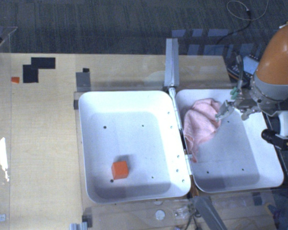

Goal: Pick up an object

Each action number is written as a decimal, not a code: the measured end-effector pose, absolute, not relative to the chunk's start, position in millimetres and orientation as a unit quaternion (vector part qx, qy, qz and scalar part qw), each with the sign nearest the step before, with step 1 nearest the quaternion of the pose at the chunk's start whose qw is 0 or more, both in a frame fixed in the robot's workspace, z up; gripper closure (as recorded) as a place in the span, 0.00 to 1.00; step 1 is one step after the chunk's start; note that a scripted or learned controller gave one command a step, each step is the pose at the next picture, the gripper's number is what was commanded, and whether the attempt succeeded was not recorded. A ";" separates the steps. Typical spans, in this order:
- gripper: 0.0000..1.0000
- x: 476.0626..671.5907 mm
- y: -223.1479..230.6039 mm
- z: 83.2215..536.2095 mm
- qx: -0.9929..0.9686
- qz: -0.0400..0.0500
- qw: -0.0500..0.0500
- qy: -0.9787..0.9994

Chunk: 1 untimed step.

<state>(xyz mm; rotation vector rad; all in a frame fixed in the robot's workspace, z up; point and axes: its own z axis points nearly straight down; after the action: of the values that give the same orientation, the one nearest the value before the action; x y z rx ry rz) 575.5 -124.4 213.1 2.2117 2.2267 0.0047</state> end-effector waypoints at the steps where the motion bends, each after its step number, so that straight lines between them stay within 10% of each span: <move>1: 0.00 618.6 -127.5 91.9 0.652 0.003 0.005 0.758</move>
<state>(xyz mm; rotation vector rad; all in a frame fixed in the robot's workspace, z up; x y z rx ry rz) 618.6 -127.5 91.9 2.0415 2.3757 0.0102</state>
